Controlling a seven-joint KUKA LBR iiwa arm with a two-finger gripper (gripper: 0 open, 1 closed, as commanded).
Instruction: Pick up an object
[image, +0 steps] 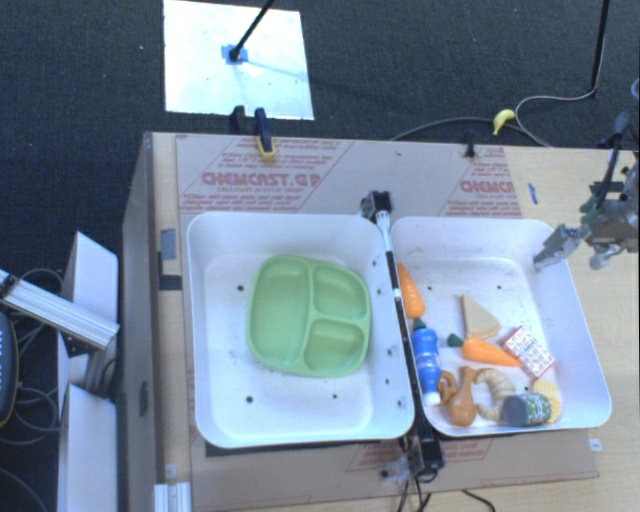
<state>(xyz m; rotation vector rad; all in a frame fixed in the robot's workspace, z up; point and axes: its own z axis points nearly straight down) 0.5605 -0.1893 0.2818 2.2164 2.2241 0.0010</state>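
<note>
The right bin (560, 300) holds several small objects. An orange carrot (410, 290) lies by the divider, with a blue bottle (426, 356) below it. Mid-bin are a tan wedge (480, 317), a second carrot (490, 352) and a red-and-white packet (528, 350). At the front lie a brown toy (460, 396), a tan curled piece (496, 384) and a dark can (527, 409). My gripper (570, 260) hangs over the bin's far right rim, open, with nothing between its fingers, apart from all the objects.
The left bin (225, 300) carries a green divided plate (310, 315). A black-and-white rod (390, 270) runs along the seam between the bins. Cables and a yellow plug (503, 118) lie on the bench behind the right bin.
</note>
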